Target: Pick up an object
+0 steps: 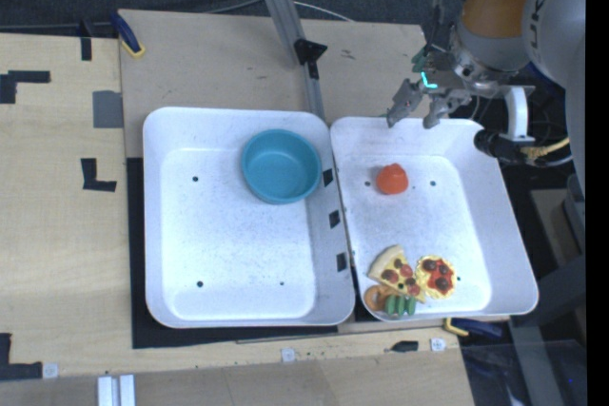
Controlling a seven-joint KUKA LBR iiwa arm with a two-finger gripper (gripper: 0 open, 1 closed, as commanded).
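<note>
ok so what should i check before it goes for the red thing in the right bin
1. Gripper open: ok, its fingers are spread with nothing between them.
2. Gripper over the red object: not ok, it hangs above the right bin at its far rim, off from the object.
3. Space around the red object: ok, it sits alone on bare bin floor.
4. Pizza slices out of the way: ok, they lie at the near edge, apart from it.
5. Blue bowl out of the way: ok, it is in the left bin.
6. Graspable shape: cannot tell, the object is too small to judge.

arm: reaching in from right | end effector: fingers spread, nothing between
</note>
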